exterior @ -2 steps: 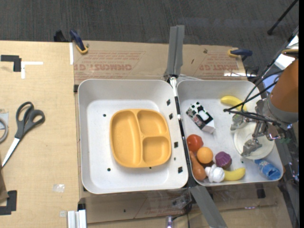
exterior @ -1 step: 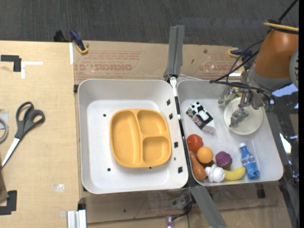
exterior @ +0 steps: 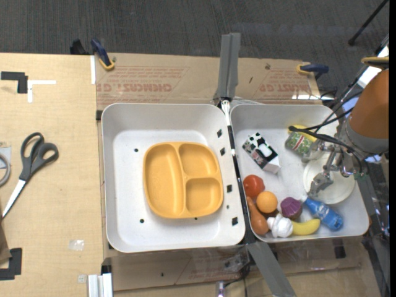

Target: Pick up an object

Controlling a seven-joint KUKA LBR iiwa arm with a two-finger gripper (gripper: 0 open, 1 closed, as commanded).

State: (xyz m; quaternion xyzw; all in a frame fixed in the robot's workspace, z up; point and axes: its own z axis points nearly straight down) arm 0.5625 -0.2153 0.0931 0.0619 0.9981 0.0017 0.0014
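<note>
One gripper (exterior: 323,183) hangs over the white plate (exterior: 339,190) in the right bin (exterior: 278,113); jaw state unreadable. You want it centred on the blue bottle (exterior: 325,213) before descending.

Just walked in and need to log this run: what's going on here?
The arm's gripper hangs over the right bin, above a white plate, with nothing visibly held. Toy food is clustered along that bin's near side: tomato, orange, banana. The left bin holds a yellow divided tray.
</note>
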